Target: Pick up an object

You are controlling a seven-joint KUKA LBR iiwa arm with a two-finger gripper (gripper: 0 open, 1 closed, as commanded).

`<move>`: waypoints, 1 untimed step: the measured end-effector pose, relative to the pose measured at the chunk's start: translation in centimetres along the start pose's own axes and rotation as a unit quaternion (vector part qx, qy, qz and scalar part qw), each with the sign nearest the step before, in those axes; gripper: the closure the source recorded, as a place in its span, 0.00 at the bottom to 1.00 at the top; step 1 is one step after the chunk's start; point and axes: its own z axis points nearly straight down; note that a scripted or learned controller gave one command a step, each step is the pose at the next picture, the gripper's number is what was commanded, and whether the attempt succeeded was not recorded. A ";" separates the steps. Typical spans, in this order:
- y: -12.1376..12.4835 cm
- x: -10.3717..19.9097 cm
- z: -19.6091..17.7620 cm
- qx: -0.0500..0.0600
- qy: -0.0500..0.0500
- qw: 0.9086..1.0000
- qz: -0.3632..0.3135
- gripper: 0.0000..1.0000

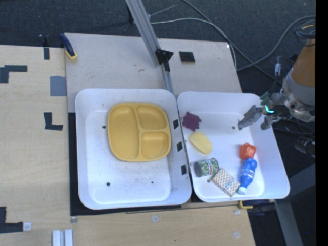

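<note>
I see gripper (258,119) over right bin (225,100) near its right rim, fingers spread, holding nothing; orange toy (247,150) nearby below.

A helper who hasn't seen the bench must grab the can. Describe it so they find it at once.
Look at the right white bin, the one without the yellow tray. Along its near edge lies a small can on its side, close to the wall shared with the other bin. It is the only green, round-bodied thing there, lying between a yellow lump and a patterned box.
</note>
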 end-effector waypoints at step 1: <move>0.1 0.0 -0.1 -0.001 0.000 1.000 0.000 0.00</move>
